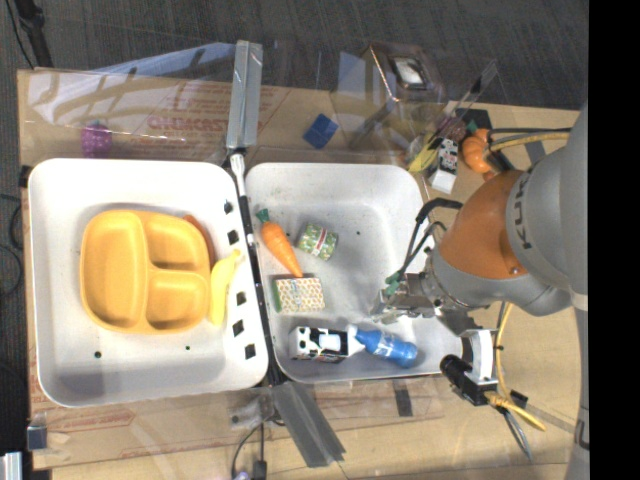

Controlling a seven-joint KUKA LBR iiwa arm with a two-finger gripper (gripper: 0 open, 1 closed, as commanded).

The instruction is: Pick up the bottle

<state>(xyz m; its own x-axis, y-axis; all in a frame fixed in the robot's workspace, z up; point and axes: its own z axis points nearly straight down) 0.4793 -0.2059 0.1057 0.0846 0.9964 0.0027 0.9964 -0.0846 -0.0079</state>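
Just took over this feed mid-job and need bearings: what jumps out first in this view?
The yellow divided tray dominates the left bin, with a banana along its right side. In the right bin, the blue bottle lies on its side near the front wall beside a black-and-white carton, with a carrot further back. The grey and orange arm reaches in from the right, its gripper just above the bottle.

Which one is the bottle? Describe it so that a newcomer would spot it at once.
Look in the right-hand white bin, along its near edge. The bottle lies on its side there, just below the gripper. It is the only blue item in the bin; the black-and-white carton lies at its left end.
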